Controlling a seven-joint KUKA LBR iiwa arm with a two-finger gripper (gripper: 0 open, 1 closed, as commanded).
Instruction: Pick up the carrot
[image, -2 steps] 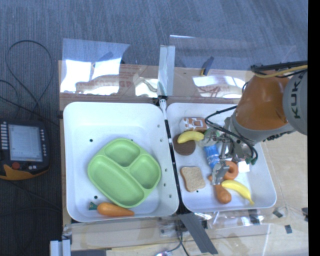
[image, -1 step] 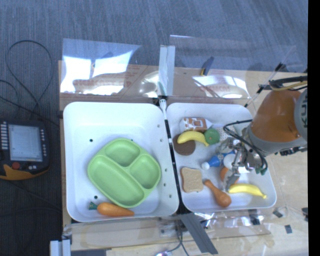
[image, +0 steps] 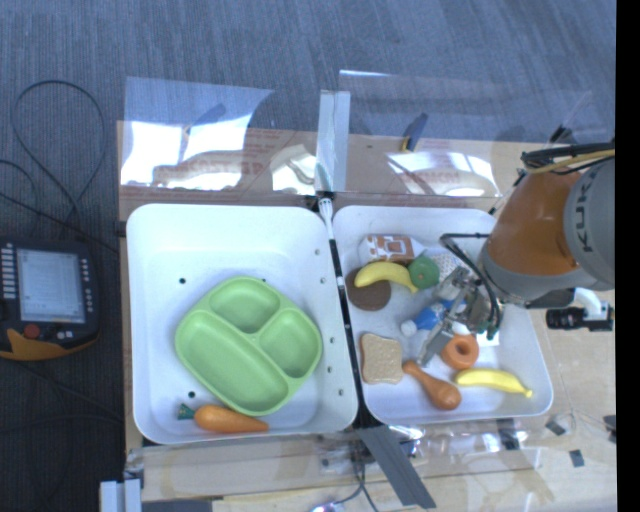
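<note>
Carrot (image: 230, 419) lies at the left bin's (image: 150, 250) near edge beside the green plate (image: 250, 345), well apart from your pincer (image: 450, 320), which hovers over the right bin's toys w/ grip state impossible to tell, so expect a cross-bin reach.

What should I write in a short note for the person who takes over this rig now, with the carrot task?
Gripper: low over the right bin, among the toy foods; I cannot tell if it is open or shut.
Carrot: lying in the left bin, at its near edge, just below the green plate.
Done: nothing yet; the carrot is untouched.
Left: bring the arm across to the left bin, grasp the carrot and lift it.
</note>
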